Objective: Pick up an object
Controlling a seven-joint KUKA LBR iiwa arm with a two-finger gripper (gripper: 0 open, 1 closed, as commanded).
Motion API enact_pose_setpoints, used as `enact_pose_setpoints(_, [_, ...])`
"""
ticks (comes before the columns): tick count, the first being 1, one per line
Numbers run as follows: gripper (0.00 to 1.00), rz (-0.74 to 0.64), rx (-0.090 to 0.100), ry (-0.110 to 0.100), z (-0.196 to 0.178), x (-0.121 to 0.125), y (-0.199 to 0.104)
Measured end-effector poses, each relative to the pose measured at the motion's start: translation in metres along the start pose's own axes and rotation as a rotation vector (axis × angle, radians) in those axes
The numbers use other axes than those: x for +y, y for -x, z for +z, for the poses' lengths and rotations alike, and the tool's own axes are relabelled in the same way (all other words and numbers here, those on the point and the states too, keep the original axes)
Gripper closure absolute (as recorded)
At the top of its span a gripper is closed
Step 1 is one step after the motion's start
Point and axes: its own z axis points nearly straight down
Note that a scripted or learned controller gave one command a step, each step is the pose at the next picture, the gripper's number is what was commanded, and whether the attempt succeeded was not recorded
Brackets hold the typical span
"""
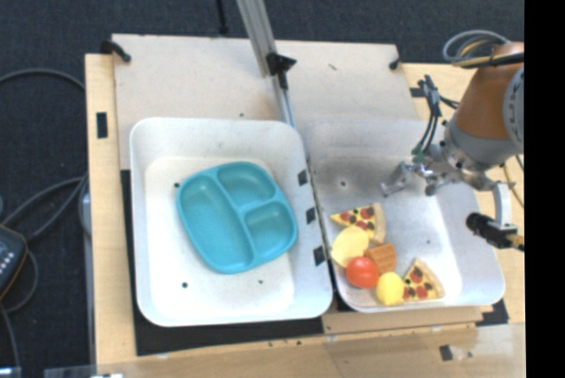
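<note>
Gripper [408, 177] over the right bin's [481, 279] far bare floor; I cannot tell its state. Toy food clusters at the near-left corner: pizza slice [362, 218] closest, diagonally nearward-left, its long axis toward the left wall

Two white bins sit side by side on the bench. Left bin [154, 147]: a blue sectioned plate [236, 215], centre-left of frame. Right bin [481, 279]: toy food clustered at its lower left, namely two pizza slices [360, 217] [424, 281], a red tomato [361, 271], yellow pieces. Gripper [408, 177] hangs at right of frame, above the food, apart from it.
</note>
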Motion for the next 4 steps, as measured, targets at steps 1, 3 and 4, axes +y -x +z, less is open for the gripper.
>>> enact_pose_setpoints(1, [1.0, 0.001, -0.002, 0.007, -0.014, 0.002, 0.001])
enact_pose_setpoints(3, [1.0, -0.004, -0.001, 0.009, -0.113, 0.009, -0.003])
enact_pose_setpoints(4, [1.0, -0.004, -0.001, 0.008, -0.154, 0.01, -0.001])
